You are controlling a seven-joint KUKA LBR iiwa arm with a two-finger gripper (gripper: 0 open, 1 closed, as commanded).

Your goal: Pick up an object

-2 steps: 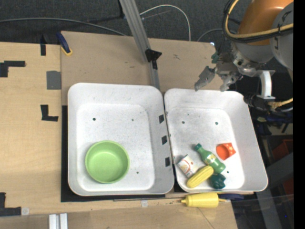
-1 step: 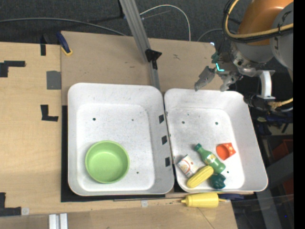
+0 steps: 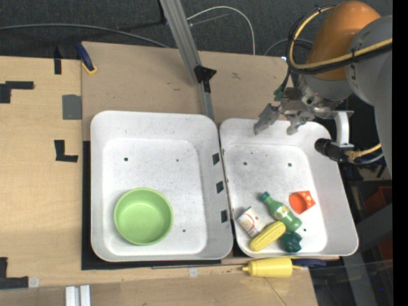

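Green bottle (image 3: 281, 211) well below fingers (image 3: 262, 125)

Arm (image 3: 357, 37) cut off at right edge — small can's (image 3: 249, 222) label unreadable.

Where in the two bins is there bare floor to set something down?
Left bin: bare everywhere except the green bowl at its near-left corner. Right bin: far half bare; near half crowded by green bottle, corn and orange piece.
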